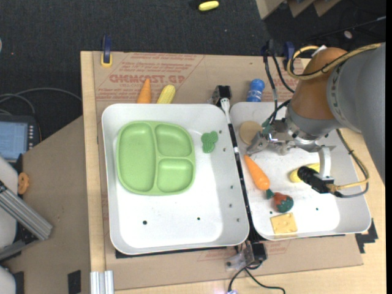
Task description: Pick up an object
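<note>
My gripper hangs low over the upper left part of the right bin. A tan round disc lies just to its left. An orange carrot lies slantwise just below it. Farther down are a small red and green piece and a yellow square slab. A yellow object sits to the lower right of the gripper. I see nothing held in the gripper.
The left bin bears a green divided plate and a small green piece. Behind the bins on the board lie an orange piece, a yellow piece and a blue object.
</note>
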Controlling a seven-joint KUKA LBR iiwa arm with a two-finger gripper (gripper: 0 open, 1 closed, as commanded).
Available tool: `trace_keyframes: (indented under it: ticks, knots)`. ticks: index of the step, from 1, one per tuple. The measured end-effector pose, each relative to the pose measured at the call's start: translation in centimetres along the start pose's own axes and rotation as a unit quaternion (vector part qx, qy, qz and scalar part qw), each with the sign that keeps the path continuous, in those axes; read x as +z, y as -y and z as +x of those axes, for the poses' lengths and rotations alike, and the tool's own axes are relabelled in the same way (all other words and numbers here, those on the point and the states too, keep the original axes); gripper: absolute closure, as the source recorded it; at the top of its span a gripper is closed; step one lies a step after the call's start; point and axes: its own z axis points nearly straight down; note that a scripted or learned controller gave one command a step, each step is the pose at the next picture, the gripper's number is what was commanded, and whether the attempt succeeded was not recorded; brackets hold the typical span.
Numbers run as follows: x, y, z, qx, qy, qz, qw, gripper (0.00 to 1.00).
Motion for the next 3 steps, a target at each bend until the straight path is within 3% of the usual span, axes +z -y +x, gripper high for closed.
trace_keyframes:
  ticks: [1, 2, 3]
  knots:
    - [0.0, -5.0, -0.5, 0.001, 0.000, -0.001, 1.0000, 0.00]
    - [-1.1, -4.9, -0.5, 0.001, 0.000, 0.000, 1.0000, 1.00]
    - [-10.5, 0.3, 5.0, 0.000, -0.002, 0.002, 1.0000, 1.00]
